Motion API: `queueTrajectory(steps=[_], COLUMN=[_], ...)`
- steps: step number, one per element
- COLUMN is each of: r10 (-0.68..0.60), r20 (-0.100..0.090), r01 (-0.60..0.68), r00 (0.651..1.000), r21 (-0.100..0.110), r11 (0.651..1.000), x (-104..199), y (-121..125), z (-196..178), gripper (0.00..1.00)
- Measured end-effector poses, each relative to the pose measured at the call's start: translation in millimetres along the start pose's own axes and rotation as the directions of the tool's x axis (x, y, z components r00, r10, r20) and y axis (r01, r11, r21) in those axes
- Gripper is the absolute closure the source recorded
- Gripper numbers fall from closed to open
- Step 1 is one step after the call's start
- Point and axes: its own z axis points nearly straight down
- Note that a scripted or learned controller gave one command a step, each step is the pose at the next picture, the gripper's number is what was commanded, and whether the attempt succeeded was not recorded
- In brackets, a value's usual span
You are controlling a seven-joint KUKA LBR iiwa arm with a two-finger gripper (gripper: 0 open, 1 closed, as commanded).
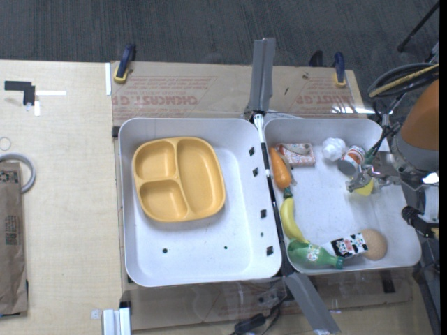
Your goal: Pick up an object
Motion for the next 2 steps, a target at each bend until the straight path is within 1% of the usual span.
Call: queueTrajectory(steps=[1, 2], r10=[0.010, 0.178], r20=[0.001, 0.000], r01=[-0.010, -0.178], r00=[1.000, 0.984], r21=[-0.001, 0.001], r11=[1.000, 0.984], x=[29, 84], y=[-13, -46], z=[-111, -126], gripper=[1.00, 1.00])
